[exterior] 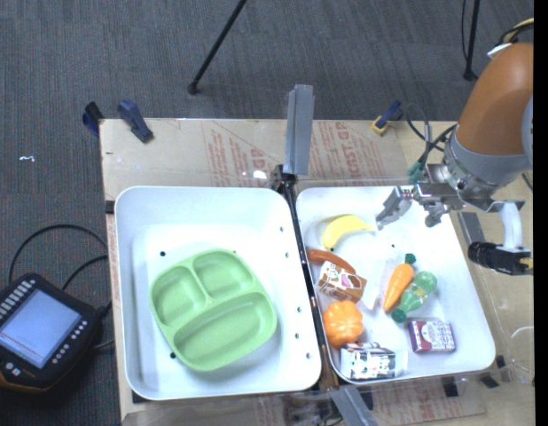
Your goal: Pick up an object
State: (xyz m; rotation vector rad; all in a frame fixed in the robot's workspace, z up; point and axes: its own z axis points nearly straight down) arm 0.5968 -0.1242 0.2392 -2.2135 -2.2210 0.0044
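You have the gripper (pixel 414 204) hanging over the upper part of the right bin (pixel 465 273), fingers spread apart, nothing between them; arm comes in from the right edge; nearest pick is the banana (pixel 343 230), lying just left of and below the fingertips, near but not touching; its long axis runs roughly left-right with a slight upward curve toward the gripper, so I judge you want to close across its short width; the carrot (pixel 397 286) sits further down the bin, tilted, tip toward the bottom, beside a green item (pixel 419 293); orange pumpkin (pixel 343 323), small cartons (pixel 370 360) and a red box (pixel 431 335) lie lower still; the left bin (pixel 132 238) bears a green divided tray (pixel 212 309), well apart from the fingers; nothing lifted yet
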